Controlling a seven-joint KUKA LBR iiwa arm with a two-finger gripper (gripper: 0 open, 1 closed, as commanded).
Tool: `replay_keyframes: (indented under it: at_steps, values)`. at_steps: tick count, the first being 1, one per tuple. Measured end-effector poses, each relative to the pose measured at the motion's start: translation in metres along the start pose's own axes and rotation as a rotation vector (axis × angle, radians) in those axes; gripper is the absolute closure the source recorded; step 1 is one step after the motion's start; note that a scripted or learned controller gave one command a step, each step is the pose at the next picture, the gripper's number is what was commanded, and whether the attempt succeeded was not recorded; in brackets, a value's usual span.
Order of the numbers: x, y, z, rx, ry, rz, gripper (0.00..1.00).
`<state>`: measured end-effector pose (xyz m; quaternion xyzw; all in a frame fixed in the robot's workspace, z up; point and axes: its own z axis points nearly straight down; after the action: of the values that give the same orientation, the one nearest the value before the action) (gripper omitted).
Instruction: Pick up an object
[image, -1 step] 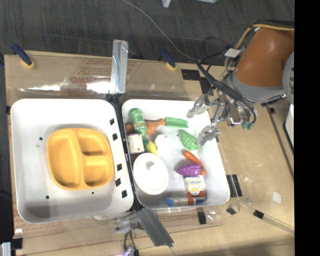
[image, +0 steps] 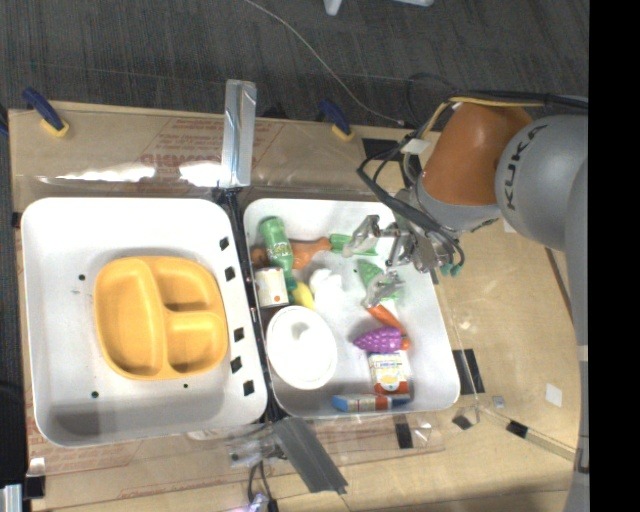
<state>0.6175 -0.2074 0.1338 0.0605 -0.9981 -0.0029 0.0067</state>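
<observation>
The grey arm with its orange band reaches into the right-hand shallow white plastic bin (image: 440, 330) from the right, and the metal two-finger gripper (image: 378, 262) hangs over the bin's upper middle, fingers spread and pinching nothing. By my reading this is the approach step — no object is chosen or lifted yet.

The candidates lie close below: a small green plastic piece (image: 372, 268) just beside the fingertips, an orange carrot-shaped toy (image: 385, 316), and a knobbly purple grape-cluster toy (image: 380, 341) nearer the bin's front. A green bottle (image: 274, 243) and a round white lid-like dish (image: 300, 347) sit to the left.

The left bin (image: 40, 300) holds a smooth yellow divided plastic tray (image: 160, 315).

The next move likely calls for a straight descent and a firm close — the small pieces look slippery and crowded.
</observation>
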Motion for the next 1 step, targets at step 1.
replay_keyframes:
  at_steps: [1]
  values:
    - [-0.0407,-0.0073,0.0402,0.007,-0.017,0.007,0.0]
